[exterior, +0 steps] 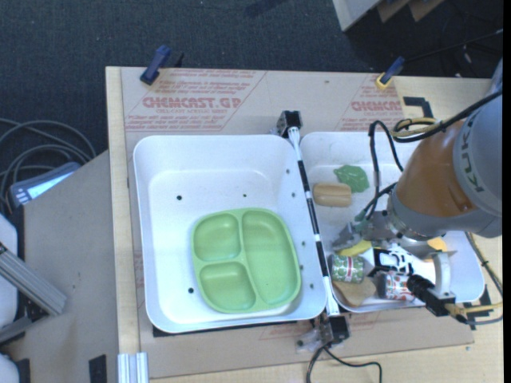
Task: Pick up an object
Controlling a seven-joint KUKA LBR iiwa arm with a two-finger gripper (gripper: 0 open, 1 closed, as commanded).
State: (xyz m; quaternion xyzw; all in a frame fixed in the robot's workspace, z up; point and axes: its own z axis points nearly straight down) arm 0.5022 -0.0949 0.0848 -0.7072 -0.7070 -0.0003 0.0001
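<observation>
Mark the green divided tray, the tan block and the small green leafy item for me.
green divided tray [243, 259]: camera view, centre where its dividers meet.
tan block [331, 195]: camera view, middle of its top face.
small green leafy item [351, 176]: camera view, middle of it.

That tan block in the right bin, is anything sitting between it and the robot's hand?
Nothing visible blocks the tan block. It lies bare beside the green scrap, up-left of the end effector, which hangs over the clutter nearer the bin's front.

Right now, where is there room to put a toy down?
Left bin: bare floor behind and left of the green tray. Right bin: crowded, with the arm over a small can, a tan block and more.
</observation>
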